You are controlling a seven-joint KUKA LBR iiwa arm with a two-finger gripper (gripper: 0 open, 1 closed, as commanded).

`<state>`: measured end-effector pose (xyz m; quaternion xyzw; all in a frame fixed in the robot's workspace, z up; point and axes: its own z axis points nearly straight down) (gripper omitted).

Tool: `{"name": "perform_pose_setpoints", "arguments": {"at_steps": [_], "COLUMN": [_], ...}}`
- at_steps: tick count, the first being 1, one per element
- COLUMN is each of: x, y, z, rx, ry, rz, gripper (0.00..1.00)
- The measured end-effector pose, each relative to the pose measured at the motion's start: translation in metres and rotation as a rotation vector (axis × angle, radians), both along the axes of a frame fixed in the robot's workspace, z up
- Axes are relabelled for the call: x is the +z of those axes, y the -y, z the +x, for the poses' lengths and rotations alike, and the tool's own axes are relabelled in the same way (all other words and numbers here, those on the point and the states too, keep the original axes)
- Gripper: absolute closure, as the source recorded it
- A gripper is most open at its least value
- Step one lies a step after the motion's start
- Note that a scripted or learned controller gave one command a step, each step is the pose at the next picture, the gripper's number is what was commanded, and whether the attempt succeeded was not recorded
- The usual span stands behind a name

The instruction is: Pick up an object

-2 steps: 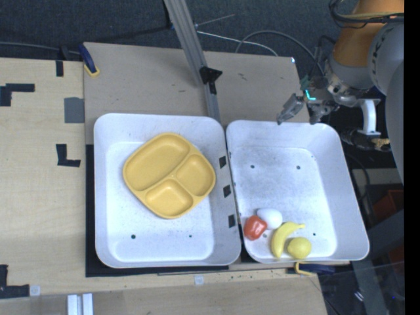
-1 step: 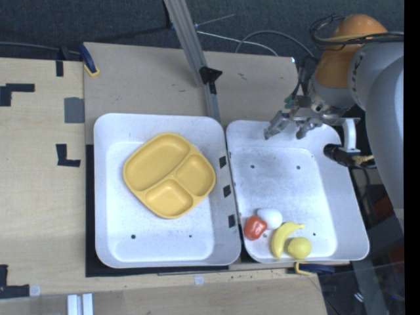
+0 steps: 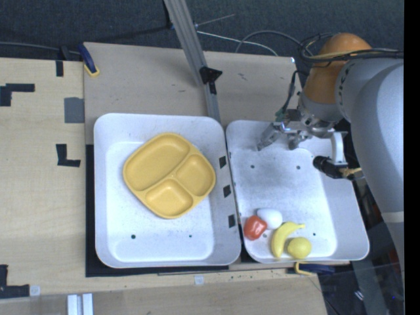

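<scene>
Banana [image 3: 283,237] lies in the right bin [image 3: 341,209], well below the pincer [image 3: 281,136], touching a yellow ball [image 3: 299,247], with a white egg [image 3: 269,218] and red fruit [image 3: 254,228] beside. Whether the pincer is apart or together, I cannot tell. A yellow divided plate [image 3: 169,174] sits far to its left.

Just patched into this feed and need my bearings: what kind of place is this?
Likely a robot lab's bin-picking test bench, not a kitchen. Two white bins, left and right, sit on a taped wooden bench; toy food, like the banana, lies in the right one, and the arm reaches over it.
</scene>
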<state>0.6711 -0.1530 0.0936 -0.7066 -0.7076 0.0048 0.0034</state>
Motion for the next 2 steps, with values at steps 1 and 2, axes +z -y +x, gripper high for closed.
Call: {"name": "perform_pose_setpoints", "arguments": {"at_steps": [1,2], "x": [0.011,0.074], "y": [0.000,-0.001], "z": [0.000,-0.003], "rx": [0.001,0.000], "ry": [0.001,0.017], "rz": [0.000,0.001], "gripper": [1.00,1.00]}}
